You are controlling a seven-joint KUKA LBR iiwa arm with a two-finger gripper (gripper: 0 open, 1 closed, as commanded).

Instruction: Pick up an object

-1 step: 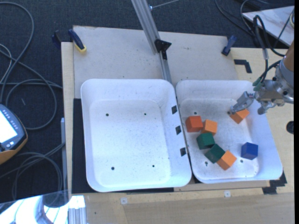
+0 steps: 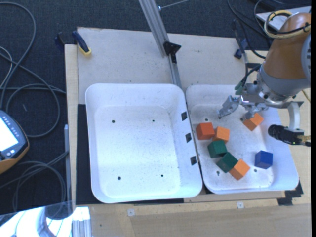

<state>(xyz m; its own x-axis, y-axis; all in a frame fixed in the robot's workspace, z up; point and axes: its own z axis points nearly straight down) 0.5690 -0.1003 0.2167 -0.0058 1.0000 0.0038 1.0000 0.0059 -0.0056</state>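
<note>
While the arm hangs over the right bin (image 2: 276,181), blocks lie nearest first: orange cube (image 2: 240,169), blue cube (image 2: 263,159), two green, then a red block (image 2: 205,130). Gripper (image 2: 242,107) fingers look spread, holding nothing (orange block (image 2: 253,121) just beside). Likely light, rigid; grasp flat opposite faces.

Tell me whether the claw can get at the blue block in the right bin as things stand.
Probably yes. The blue block sits apart from the other blocks near the right bin's right edge, nothing lies on it, and the claw is above the same bin.
</note>
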